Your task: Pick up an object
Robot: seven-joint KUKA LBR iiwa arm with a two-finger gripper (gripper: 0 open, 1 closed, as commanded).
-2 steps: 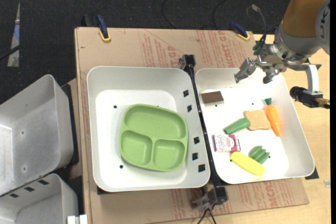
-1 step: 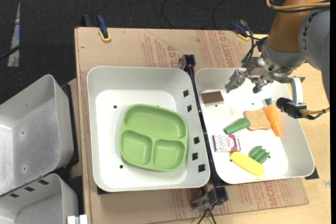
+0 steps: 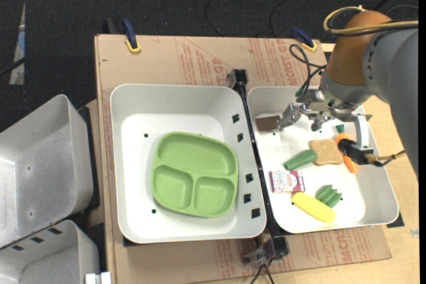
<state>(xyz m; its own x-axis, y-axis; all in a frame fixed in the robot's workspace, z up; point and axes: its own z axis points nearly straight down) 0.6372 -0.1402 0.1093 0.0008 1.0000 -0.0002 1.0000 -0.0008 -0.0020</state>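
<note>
Dark carpeted floor surrounds a brown cardboard-topped bench [image 3: 173,56] that carries two shallow white bins side by side. From 3 o'clock the grey robot arm [image 3: 393,56] with its orange band [image 3: 349,53] reaches in over the right-hand white bin [image 3: 276,209].

Its two-finger metal gripper [image 3: 307,115] hangs above the far half of that bin. The fingers are spread apart and nothing sits between them. One fingertip [image 3: 290,118] points toward 9 o'clock, close above a small dark brown block [image 3: 267,122] lying by the bin's upper left wall.

Loose toy items lie in the near half of the same bin, at about 5 to 6 o'clock from the gripper. Nearest is a tan slice of toy bread [image 3: 325,152], with a green pickle-shaped piece [image 3: 301,159] touching its left edge. Just right of the bread lies an orange carrot-shaped piece [image 3: 347,151]. Further down are a small pink and white packet [image 3: 286,181], a yellow banana-shaped piece [image 3: 314,207] and a dark green ridged piece [image 3: 327,195] just above the banana.

At 9 o'clock from the gripper, the left-hand white bin [image 3: 133,103] holds a light green plastic plate with three compartments [image 3: 194,173], lying flat near its centre.

At 8 o'clock, beyond the bench's left edge, more white bins [image 3: 33,156] rest on the floor.
</note>
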